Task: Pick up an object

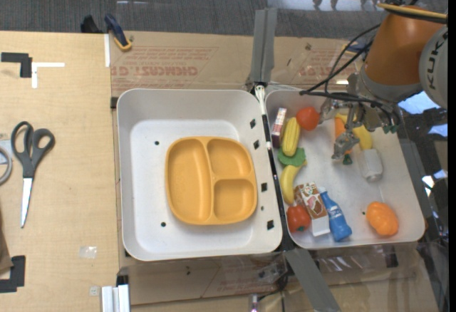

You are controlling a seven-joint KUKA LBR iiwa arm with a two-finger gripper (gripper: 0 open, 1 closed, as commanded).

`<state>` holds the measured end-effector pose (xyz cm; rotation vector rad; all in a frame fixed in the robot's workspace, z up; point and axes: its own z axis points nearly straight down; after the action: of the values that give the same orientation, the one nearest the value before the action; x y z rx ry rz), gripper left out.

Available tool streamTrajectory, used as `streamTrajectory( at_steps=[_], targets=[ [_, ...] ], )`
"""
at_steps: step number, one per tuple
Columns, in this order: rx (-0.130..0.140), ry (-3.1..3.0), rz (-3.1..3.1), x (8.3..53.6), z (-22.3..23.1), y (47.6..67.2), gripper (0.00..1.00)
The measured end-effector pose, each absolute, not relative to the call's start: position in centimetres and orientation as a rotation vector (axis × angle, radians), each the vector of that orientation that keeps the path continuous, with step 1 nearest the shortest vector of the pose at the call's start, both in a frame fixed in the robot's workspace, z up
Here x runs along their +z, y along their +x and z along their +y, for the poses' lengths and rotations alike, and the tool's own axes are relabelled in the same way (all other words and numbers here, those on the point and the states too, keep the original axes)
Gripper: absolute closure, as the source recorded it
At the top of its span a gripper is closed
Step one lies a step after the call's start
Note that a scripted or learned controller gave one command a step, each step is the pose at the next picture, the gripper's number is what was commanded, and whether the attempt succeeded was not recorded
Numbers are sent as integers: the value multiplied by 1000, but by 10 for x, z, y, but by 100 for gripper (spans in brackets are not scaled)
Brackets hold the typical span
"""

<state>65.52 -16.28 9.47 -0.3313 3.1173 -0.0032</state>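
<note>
My gripper hangs from the orange-banded wrist over the back middle of the right bin. It sits above bare bin floor, between an orange-red tomato on its left and a white cylinder on its right. A yellow object lies just behind it, partly hidden by the wrist. Nothing shows between the gripper's tips. An ear of corn, a green piece and a banana lie along the bin's left wall.
At the right bin's front lie a red pepper, a small carton, a blue bottle and an orange. The left bin holds a yellow divided plate. Scissors rest on the bench at left.
</note>
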Motion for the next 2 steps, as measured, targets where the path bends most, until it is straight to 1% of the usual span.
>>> streamTrajectory(
  at_steps=[1,2],
  targets=[
    [-6,-327,3110,106,-163,657,100],
    [-5,-327,3110,106,-163,657,0]
  ],
)
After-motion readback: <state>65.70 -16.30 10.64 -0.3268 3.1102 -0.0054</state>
